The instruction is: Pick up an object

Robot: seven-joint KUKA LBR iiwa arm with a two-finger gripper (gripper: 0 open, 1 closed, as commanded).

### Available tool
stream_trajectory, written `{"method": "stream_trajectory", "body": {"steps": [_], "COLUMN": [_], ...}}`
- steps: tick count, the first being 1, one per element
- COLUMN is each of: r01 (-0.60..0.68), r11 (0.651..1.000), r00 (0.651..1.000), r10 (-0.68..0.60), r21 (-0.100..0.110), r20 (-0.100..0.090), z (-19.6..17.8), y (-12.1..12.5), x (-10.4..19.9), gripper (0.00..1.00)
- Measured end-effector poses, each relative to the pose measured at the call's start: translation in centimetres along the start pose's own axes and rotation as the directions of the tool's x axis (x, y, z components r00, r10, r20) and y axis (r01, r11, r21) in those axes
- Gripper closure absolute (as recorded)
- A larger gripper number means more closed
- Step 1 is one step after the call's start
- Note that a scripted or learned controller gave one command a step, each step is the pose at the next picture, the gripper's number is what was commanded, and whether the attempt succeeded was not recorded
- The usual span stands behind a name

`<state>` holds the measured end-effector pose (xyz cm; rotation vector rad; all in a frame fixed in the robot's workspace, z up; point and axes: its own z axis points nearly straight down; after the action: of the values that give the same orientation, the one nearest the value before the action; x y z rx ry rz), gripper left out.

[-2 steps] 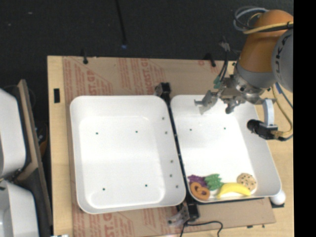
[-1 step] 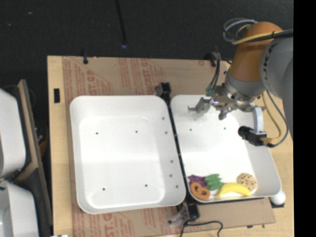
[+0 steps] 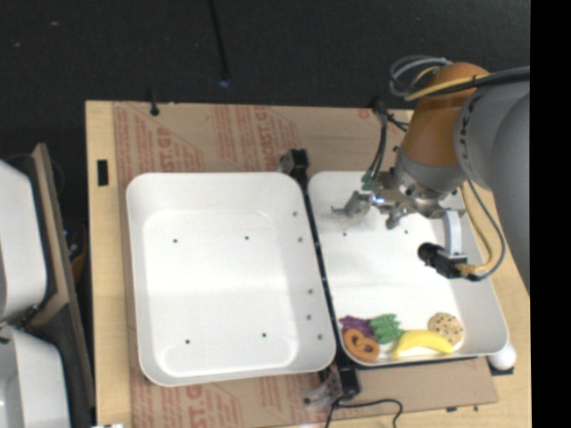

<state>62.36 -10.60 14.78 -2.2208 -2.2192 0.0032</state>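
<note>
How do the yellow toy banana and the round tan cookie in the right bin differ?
The yellow toy banana is long, curved and plain yellow; the round tan cookie is a disc with dark specks. The banana lies nearer the front rim than the cookie. Both sit in the right white bin, touching or nearly so.

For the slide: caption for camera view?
Gripper above right bin; toy foods at its near edge.

A pale wooden tabletop (image 3: 223, 136) lies under a sheet of brown cardboard (image 3: 205, 145) printed with red lettering. Beyond it the floor (image 3: 268, 34) is dark, almost black, with a thin dark cable (image 3: 216, 29) across it. White furniture edged in wood (image 3: 27, 239) stands at the left.
</note>
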Motion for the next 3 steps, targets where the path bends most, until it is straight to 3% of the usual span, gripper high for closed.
{"method": "stream_trajectory", "body": {"steps": [1, 2, 3], "r01": [0.000, -0.002, 0.000], "r11": [1.000, 1.000, 1.000], "r00": [1.000, 1.000, 1.000], "r10": [0.000, 0.002, 0.000], "r21": [0.001, -0.005, -0.007], "r20": [0.000, 0.000, 0.000], "z": [4.9, 3.6, -1.8], "y": [-0.1, 0.0, -0.3], "x": [0.0, -0.1, 0.7], "gripper": [0.00, 1.00, 1.00]}}
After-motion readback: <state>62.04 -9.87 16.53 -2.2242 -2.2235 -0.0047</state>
